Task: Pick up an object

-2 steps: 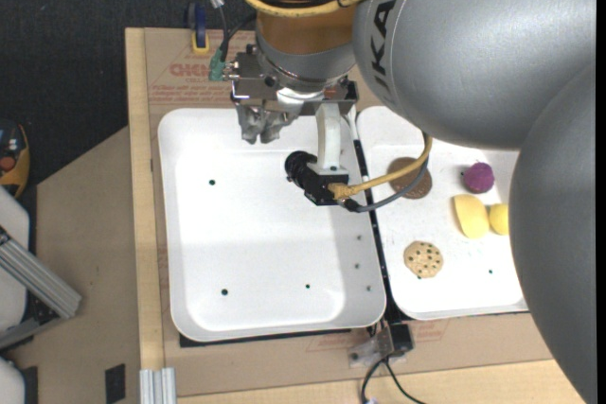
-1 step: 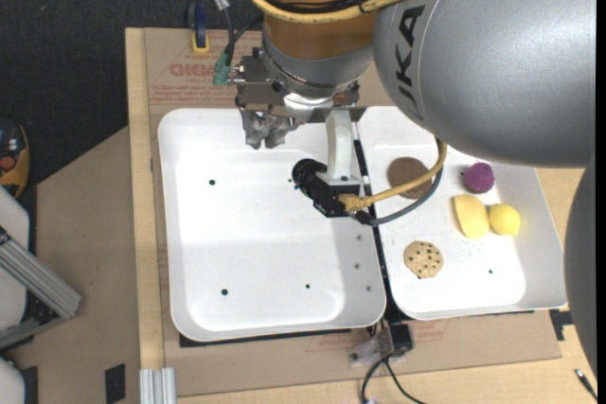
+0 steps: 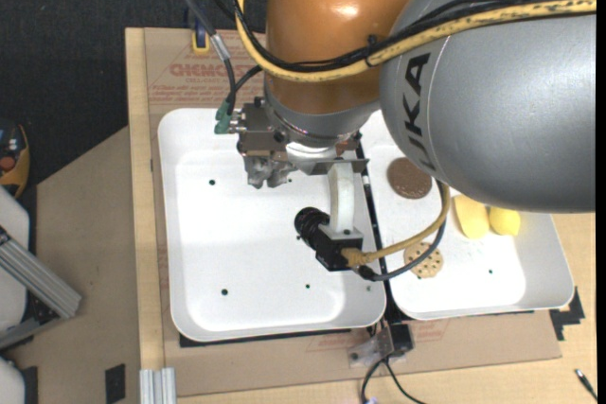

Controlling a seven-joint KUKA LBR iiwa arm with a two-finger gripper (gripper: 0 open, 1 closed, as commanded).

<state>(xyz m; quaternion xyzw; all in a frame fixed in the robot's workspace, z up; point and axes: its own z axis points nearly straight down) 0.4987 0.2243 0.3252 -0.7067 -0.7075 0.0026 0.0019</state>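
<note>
My gripper hangs low over the far part of the left white bin, under the orange band of the arm. I see nothing under it on the bin floor. In the right bin lie a brown round disc near the divider, a pale yellow lump with a brighter yellow piece beside it, and a tan speckled round piece toward the front. The arm hides much of the right bin's far side.
The big grey arm link covers the upper right of the view. Both bins sit on a brown cardboard sheet. Cables trail from the wrist across the divider between the bins.
</note>
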